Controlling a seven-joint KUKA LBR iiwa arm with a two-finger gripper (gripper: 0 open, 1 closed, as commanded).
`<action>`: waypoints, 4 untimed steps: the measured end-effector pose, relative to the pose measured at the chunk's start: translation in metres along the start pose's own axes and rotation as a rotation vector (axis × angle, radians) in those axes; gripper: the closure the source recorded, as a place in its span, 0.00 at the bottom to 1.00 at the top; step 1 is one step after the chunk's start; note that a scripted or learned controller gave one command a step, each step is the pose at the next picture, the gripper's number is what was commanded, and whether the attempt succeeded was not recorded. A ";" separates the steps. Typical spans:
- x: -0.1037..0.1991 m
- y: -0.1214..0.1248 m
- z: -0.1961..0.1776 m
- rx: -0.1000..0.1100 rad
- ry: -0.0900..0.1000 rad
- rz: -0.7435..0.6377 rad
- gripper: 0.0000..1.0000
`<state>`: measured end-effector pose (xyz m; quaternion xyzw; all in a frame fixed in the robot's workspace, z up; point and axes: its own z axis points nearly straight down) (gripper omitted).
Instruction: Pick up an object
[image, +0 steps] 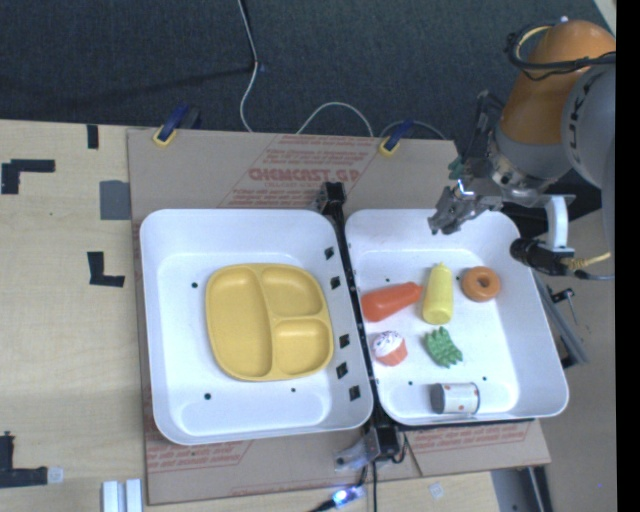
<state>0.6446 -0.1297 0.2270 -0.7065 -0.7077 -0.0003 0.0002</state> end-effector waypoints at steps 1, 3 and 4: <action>0.048 -0.023 0.011 0.003 -0.001 -0.002 1.00; 0.151 -0.079 -0.004 0.003 0.001 -0.004 1.00; 0.200 -0.104 -0.010 0.004 0.000 -0.004 1.00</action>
